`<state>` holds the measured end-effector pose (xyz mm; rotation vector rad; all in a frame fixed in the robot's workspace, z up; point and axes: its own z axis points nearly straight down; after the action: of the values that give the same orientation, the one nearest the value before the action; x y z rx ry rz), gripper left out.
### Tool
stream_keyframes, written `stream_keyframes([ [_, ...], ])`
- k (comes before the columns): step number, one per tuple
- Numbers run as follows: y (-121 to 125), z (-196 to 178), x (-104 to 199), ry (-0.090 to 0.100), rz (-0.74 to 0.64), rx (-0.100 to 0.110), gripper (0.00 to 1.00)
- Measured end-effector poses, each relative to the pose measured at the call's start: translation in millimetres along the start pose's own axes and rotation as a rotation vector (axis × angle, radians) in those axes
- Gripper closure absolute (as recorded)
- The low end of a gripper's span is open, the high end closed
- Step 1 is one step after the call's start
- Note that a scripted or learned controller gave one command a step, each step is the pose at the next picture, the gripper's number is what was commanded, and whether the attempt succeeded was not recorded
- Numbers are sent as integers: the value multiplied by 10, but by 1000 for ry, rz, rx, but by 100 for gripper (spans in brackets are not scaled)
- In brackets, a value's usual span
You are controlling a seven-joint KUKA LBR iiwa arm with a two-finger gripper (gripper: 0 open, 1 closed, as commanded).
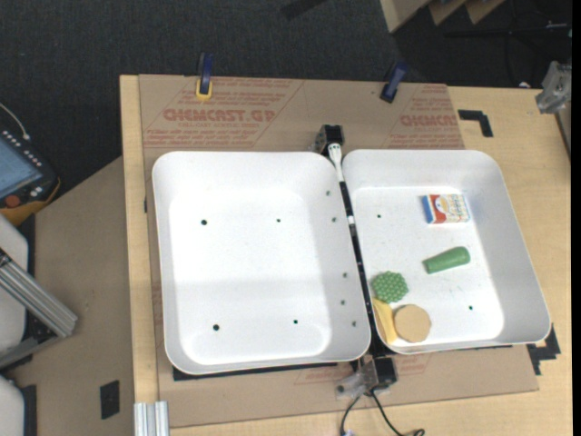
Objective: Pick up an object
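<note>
We see two white bins side by side on the bench: the left bin (241,262) and the right bin (508,243). In the right bin lie a small carton (445,209), a green cylinder (447,261), a green knobbly ball (389,286), a tan disc (412,323) and a yellow piece (384,321) touching the disc. We cannot tell the gripper's state.

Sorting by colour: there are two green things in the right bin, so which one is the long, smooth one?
The green cylinder, lying mid-bin below the small printed box. The other, the green bumpy ball, is round and sits nearer the divider beside the tan disc.
</note>
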<state>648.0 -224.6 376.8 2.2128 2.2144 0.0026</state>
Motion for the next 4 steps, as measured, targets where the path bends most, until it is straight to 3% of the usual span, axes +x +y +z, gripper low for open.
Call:
stream_keyframes([
  [4,28,-436,-5,-10,-2,-15,100],
])
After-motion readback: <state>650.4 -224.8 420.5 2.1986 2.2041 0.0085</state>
